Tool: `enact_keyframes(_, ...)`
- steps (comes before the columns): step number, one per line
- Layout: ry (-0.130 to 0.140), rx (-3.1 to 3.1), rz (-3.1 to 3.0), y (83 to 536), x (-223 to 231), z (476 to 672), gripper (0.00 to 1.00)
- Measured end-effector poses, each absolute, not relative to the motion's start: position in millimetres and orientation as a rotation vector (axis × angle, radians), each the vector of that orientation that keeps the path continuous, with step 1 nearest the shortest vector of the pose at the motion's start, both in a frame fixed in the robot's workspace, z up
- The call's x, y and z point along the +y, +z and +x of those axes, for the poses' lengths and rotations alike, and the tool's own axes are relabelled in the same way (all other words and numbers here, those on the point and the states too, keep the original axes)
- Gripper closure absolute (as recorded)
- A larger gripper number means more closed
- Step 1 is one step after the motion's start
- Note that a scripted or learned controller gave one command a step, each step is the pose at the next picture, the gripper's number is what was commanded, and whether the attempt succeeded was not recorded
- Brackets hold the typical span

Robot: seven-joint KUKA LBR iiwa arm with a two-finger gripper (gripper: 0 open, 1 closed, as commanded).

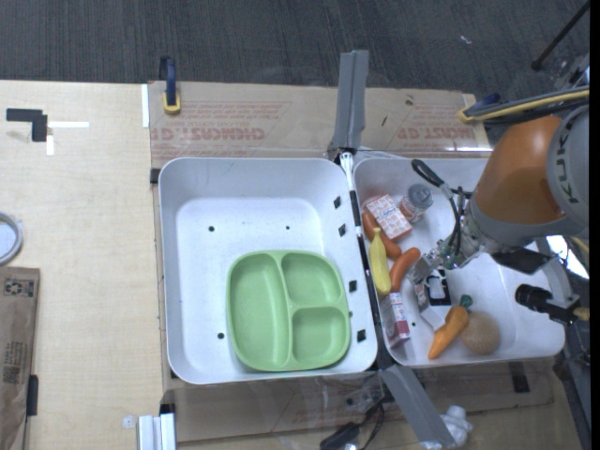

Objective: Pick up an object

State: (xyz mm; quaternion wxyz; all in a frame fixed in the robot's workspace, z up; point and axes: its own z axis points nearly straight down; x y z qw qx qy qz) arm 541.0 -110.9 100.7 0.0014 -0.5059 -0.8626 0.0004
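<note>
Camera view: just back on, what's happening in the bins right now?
The arm reaches into the right bin, its gripper low among the clutter: carrots, a banana, a potato, small packets. Nothing visibly held yet. The left bin holds a green divided plate.

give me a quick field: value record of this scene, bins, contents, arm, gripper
left bin: holds a green divided plate
right bin: holds the small items
right bin contents: banana, two carrots, potato, red-and-white packet, small jar
arm: reaches in from the right, over the right bin
gripper: low among the items in the right bin, beside the upper carrot
grasp: cannot tell
</note>
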Motion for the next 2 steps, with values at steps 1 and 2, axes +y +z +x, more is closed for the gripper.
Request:
enact_keyframes(1,0.003,-2.768,-1.484,190,-76,629.3,1.00)
enact_keyframes(2,0.004,-2.713,-1.584,267,-111,659.9,1.00)
